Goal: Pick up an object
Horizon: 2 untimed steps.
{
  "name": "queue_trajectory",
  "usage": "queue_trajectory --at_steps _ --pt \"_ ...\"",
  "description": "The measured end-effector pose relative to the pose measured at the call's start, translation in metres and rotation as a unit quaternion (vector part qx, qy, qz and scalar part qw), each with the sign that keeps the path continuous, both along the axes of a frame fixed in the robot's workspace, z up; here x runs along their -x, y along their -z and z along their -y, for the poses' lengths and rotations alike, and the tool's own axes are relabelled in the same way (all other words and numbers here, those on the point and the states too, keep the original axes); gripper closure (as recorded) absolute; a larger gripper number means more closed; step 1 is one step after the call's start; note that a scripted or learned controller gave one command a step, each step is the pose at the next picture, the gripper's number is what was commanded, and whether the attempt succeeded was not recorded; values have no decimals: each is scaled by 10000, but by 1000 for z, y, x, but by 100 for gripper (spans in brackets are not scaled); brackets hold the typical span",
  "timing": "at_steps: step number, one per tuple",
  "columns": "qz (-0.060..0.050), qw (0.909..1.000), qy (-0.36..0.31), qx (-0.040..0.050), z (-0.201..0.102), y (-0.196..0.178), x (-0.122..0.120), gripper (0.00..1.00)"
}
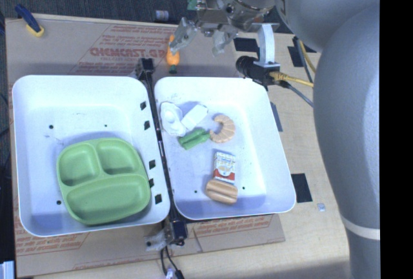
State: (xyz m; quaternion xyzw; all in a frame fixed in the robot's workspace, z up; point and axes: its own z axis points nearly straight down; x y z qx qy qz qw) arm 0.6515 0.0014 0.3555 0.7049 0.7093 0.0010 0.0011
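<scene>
Hovering above bins' far edge, metal gripper (199,37) spread open, empty; ridged tan ring (224,128) in right bin (274,161).

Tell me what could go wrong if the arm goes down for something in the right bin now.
1. The white pieces, green piece and ring lie bunched together, so the tool might catch two or nudge neighbours.
2. The packet lies flat; fingers may slide off.
3. The hot dog lies against the packet, near the bin's front wall, leaving little room.
</scene>
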Motion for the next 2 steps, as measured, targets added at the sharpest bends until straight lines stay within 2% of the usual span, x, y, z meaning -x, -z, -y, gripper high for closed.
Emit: queue_trajectory --at_steps 1,2 --pt "-51 10000 9 1 40 166 -4 0" --pt "-32 10000 6 1 40 164 -5 0"
